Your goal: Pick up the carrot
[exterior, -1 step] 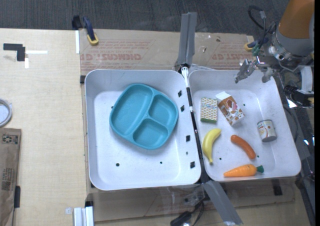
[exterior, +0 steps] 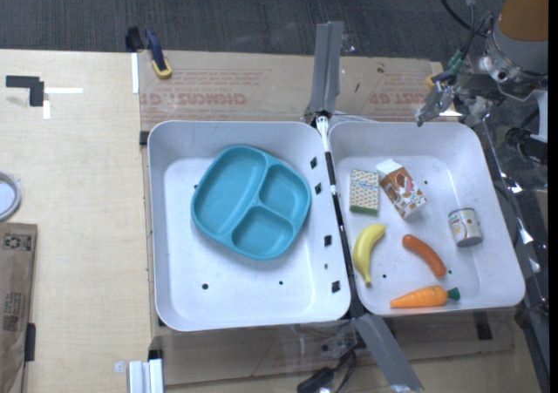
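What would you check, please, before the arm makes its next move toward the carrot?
1. Carrot in sight, lying flat near the front edge of the right bin: ok.
2. Room around it: the sausage and banana lie apart from it: ok.
3. Clearance from the bin's front wall: the carrot lies close to it, maybe tight: cannot tell.
4. Gripper above the carrot: not ok, it is at the bin's far right corner.
5. Finger opening: cannot tell.
6. Path across: the carton and can lie between: not ok if it travels low.
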Robot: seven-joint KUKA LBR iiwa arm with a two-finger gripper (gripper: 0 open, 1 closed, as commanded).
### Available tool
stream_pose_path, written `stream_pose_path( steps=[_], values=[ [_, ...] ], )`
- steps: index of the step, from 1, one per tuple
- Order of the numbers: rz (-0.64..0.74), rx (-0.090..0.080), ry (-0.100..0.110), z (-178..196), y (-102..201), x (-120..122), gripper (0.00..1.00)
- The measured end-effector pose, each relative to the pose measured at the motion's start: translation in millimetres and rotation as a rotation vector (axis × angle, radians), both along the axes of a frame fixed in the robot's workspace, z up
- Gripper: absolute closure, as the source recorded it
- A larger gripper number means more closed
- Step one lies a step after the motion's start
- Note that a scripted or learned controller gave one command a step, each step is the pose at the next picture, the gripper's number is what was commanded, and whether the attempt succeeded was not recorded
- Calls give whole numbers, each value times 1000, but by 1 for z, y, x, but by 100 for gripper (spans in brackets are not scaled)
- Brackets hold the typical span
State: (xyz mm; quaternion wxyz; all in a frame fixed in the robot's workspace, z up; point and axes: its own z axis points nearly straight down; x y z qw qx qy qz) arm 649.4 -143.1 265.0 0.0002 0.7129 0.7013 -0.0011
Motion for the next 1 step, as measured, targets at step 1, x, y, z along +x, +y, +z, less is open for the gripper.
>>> stream_pose_path(
  steps=[1],
  values=[
    [-6, 2, 4, -120, 4, -61, 0]
  ],
)
